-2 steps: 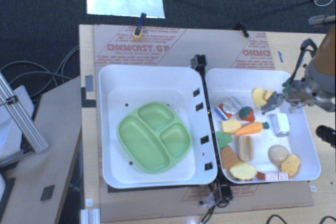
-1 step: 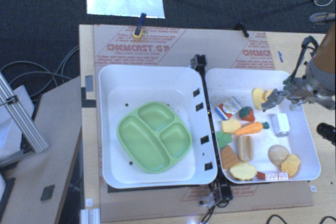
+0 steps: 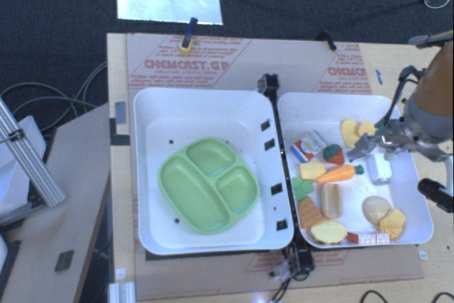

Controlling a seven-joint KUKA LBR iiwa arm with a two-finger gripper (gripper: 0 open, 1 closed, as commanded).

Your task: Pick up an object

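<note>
- My tool (image 3: 376, 145) hangs over the right part of the right bin (image 3: 418, 184), at the end of my grey arm that comes in from the right edge.
- I cannot tell how the tool stands: it is a dark, blurred mass from this angle, and I see nothing gripped in it.
- Just below the tool lies a small white block (image 3: 380, 170).
- Just left of the tool sits a yellow piece (image 3: 349, 131), and below that a red and green fruit (image 3: 333, 152).
- An orange carrot (image 3: 336, 174) lies on its side left of the white block, with a yellow chunk (image 3: 312, 170) beside its left end.
- A hot dog bun (image 3: 330, 199) lies under the carrot, and a brown slice (image 3: 309, 211) is at its left.
- Near the bin's front wall sit a pale egg (image 3: 376, 208), a yellow ridged piece (image 3: 393, 223) and a yellow half-round (image 3: 328, 231).
- A red, white and blue packet (image 3: 305, 148) lies toward the divider.
- The left bin (image 3: 152, 117) holds a green sectioned plate (image 3: 207, 184).
- Both bins rest on the counter (image 3: 213, 60).
</note>
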